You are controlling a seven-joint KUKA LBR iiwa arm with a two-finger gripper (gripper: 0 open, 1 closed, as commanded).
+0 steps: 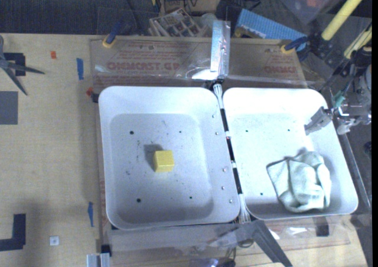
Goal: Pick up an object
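A small yellow cube rests near the middle of the left bin. A crumpled white cloth lies in the front right part of the right bin. My gripper hangs at the right bin's right rim, above and to the right of the cloth, apart from it. One grey finger points down-left into the bin. Nothing shows between the fingers.
Clear plastic sheeting and clamps line the bench behind the bins. A metal divider stands between them at the back. Cables and boxes crowd the far side. Wooden bench surface stretches to the left.
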